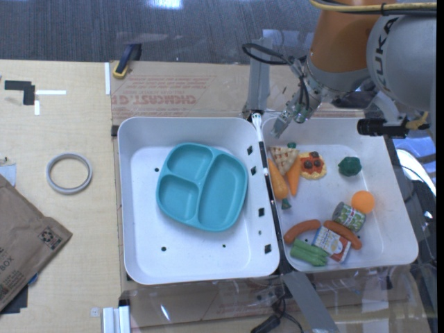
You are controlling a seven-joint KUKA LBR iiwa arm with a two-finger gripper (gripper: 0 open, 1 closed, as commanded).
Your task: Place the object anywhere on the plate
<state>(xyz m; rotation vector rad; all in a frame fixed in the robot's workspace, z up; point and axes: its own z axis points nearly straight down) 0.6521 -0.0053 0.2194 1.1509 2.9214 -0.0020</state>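
Smooth teal three-compartment plate [202,186], glossy plastic toy carrot [294,175], metal hand [285,125] above, finger state unclear

My arm [409,54]: grey casing, black KUKA lettering on the side, glossy orange band [347,19] above the wrist. Yellow-black cable [374,7] loops over the band. Small metallic pincer [283,125] hangs off a cluttered grey wrist.

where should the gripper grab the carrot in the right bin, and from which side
Probably across the middle of the carrot, from straight above. It lies flat, long and narrow, running roughly up-down in the camera view, so fingers should close across its width. A second orange piece lies close on its left and the waffle by its top, so room there is tight.
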